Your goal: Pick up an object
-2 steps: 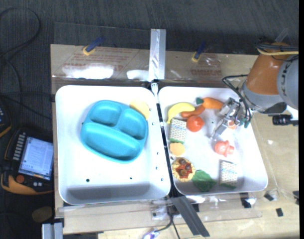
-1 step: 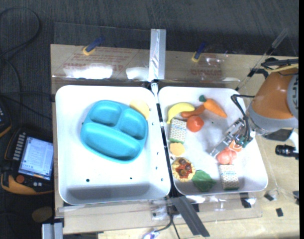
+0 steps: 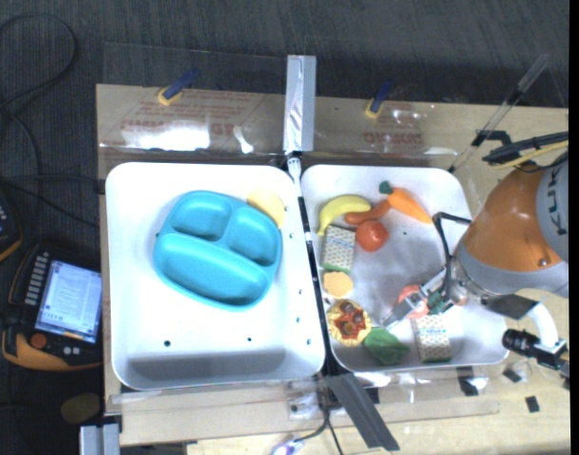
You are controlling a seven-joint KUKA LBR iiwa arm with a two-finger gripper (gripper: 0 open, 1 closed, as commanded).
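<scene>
Claw Lowers Among Toy Food in Right Bin

The robot arm [image 3: 516,240], grey with an orange band, reaches into the right bin [image 3: 460,192], its claw [image 3: 424,301] low over the near end of the floor. Whether the claw is spread or closed cannot be told from above; the wrist hides much of it and nothing is plainly seen between its tips. A small patterned box [image 3: 433,337] stands just below the claw, a green leafy piece [image 3: 386,347] lies to its lower left, and a small pizza [image 3: 350,320] sits further left. Above and to the left are a tomato [image 3: 370,236], a banana [image 3: 344,208], a carrot [image 3: 406,202] and a second patterned box [image 3: 339,247]. Far to the left, in the other bin, rests a blue divided tray [image 3: 218,246]. The step looks like the approach to a grasp, with no object lifted yet. The next move likely calls for settling on one item, probably the nearby box, closing firmly and rising without knocking its neighbours
</scene>
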